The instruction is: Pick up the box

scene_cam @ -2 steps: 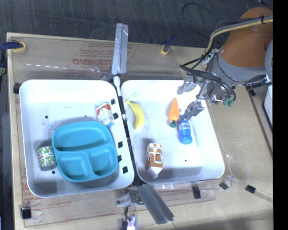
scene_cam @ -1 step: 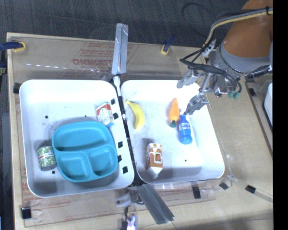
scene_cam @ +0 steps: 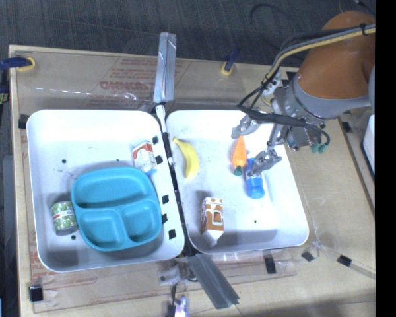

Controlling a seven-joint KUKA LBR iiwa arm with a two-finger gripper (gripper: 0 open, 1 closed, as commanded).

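The box (scene_cam: 212, 218) stands near the front edge of the right bin (scene_cam: 287, 226), untouched. The gripper (scene_cam: 264, 160) hangs over that bin's right side beside a carrot (scene_cam: 239, 152) and a blue bottle (scene_cam: 255, 185), fingers seemingly apart, gripping nothing, well apart from the box.

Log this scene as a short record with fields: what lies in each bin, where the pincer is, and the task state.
left bin: blue divided tray, green can, small red-and-white packet
right bin: banana, carrot, blue bottle, orange-and-white box
pincer: above the blue bottle, beside the carrot
box: standing near the bin's front, apart from the pincer
task state: box not yet picked up
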